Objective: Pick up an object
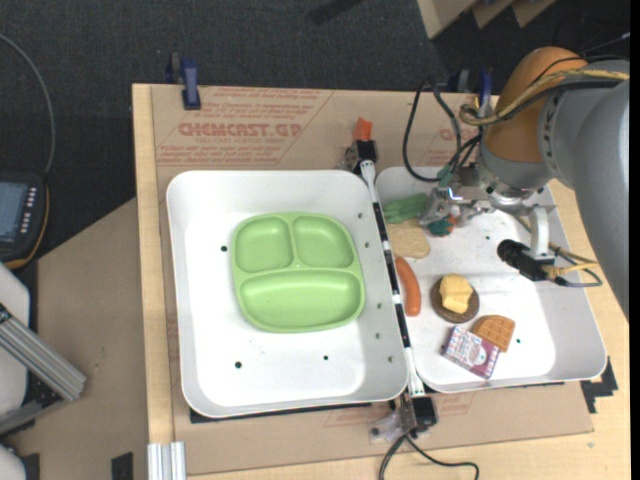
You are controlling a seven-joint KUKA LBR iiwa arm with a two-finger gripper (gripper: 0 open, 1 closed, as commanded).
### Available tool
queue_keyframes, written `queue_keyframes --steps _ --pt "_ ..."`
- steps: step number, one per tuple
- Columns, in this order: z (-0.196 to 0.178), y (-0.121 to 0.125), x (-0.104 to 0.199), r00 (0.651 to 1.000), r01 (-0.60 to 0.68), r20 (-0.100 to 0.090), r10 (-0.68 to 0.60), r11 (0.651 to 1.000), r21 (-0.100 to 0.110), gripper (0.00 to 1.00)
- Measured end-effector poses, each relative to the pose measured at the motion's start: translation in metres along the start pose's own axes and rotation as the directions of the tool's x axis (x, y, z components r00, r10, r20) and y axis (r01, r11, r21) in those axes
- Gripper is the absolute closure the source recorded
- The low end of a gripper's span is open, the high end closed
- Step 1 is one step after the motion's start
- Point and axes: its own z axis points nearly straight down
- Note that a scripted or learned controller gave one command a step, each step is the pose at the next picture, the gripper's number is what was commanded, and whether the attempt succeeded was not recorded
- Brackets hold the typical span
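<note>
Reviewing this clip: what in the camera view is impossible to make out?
- Gripper: the wrist above covers it, so its state is unclear.
- Green object: its right end is hidden under the gripper; identity unclear.
- Small packet: print too small to read.
- Arm: cut off by the right edge.

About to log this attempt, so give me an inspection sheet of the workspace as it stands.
Surface: bench bears two white bins, left bin and right bin.
Job's things: in the right bin, hot dog, round cracker, green item, yellow piece on brown disc, waffle, purple packet.
Clutter: green divided plate in the left bin.
Grippers: pincer low over the right bin's far end, near the green item; hold not visible.
Cables: black cables loop by the wrist.
Surroundings: dark carpet.
</note>
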Motion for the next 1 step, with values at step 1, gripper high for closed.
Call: queue_keyframes --steps 1 --pt "-0.1076 -0.0545 0.0627 1.000 -0.003 -0.001 0.003 1.000 -0.001 1.00"
